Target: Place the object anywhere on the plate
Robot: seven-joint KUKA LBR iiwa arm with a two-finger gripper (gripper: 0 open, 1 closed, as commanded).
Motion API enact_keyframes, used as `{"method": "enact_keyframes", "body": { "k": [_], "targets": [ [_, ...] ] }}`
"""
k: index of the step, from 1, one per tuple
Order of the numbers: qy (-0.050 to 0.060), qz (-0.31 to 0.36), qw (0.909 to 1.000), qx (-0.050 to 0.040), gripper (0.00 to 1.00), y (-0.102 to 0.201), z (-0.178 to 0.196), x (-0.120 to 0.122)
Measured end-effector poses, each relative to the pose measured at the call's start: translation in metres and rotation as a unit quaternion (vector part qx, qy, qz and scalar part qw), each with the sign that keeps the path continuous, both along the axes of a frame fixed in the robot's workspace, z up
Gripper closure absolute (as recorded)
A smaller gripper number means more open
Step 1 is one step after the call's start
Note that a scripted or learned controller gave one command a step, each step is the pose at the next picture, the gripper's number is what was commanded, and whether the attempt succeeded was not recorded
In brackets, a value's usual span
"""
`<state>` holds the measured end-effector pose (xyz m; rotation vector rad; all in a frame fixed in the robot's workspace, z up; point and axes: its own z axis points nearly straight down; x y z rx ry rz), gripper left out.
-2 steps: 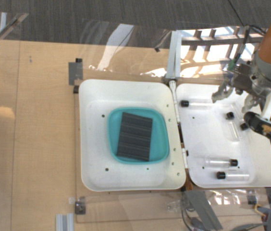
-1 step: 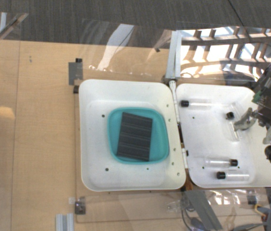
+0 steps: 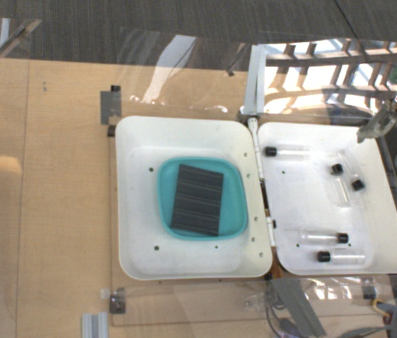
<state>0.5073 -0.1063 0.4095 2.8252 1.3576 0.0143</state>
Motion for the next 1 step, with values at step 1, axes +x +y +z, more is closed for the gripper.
{"method": "enact_keyframes", "body": {
  "k": [1],
  "targets": [
    [0.001,-0.067,0.9978,-0.0002,0.00,-0.0326,0.0268,-0.0185]
  ]
}}
